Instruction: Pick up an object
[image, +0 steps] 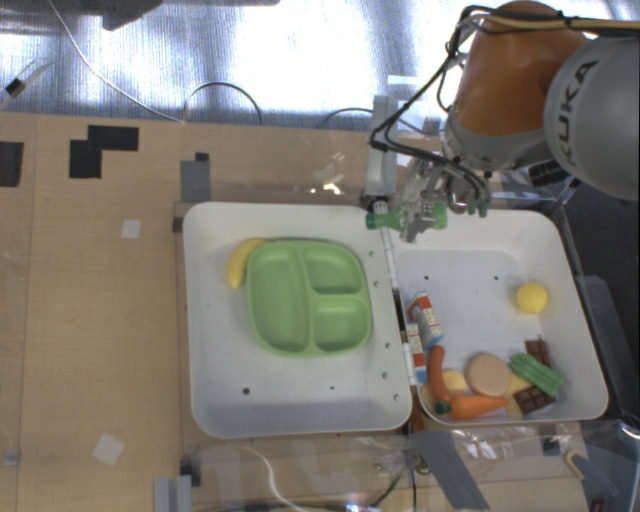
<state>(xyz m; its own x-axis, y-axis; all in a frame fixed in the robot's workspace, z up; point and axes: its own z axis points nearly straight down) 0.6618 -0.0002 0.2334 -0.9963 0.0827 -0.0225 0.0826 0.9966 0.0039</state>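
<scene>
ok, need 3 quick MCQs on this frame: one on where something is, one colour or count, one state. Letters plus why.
1. Where is the yellow ball?
A. in the right bin
B. on the green plate
C. on the bench outside the bins

2. How many compartments does the green plate have?
A. one
B. three
C. six

3. How does the end effector stand?
A. low among the toy food pile
B. over the far edge of the right bin, apart from the items
C. pressed onto the banana

Key: 1 A, it lies on the right bin floor near the right wall. 2 B, one long section and two smaller. 3 B, the toy food pile sits at the near end, untouched.
</scene>
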